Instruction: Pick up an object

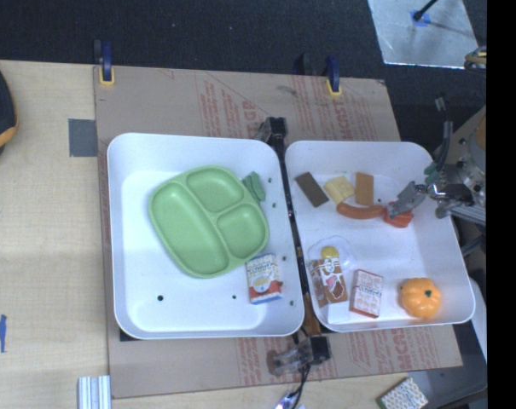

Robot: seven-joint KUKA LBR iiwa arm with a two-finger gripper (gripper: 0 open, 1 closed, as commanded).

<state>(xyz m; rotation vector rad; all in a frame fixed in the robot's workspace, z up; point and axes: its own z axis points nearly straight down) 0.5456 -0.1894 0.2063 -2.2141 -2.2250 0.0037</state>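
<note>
Two shallow white bins sit side by side on a cardboard sheet [240, 100] printed with red lettering too faint to read. The arm [462, 181] is cut off at the right edge, so little more than its wrist hardware shows, and the gripper [408, 198] reaches over the right bin [437, 254] as a small grey shape. Whether it is clenched or released cannot be told, and nothing is seen held by it.

Just below its tip lies a small red piece [398, 221], touching the end of a red sausage [360, 211]. Near these, along the bin's upper part, lie a dark brown bar [310, 188], a yellow wedge [338, 187] and a brown block [363, 187]. Toward the lower rim sit a yellow item under a clear dome [329, 252], a brown packet [328, 282], a red-and-white carton [367, 293] and an orange pumpkin [420, 297]; their labels are too small to read. Open floor remains in the right bin's middle and at its right side.

In the left bin [138, 305], a green divided plate [209, 220] takes up the middle, a green scrap [255, 186] is at its upper right edge, and a small carton [263, 278] with unreadable print stands by its lower right. Bare floor runs along the left and bottom.
</note>
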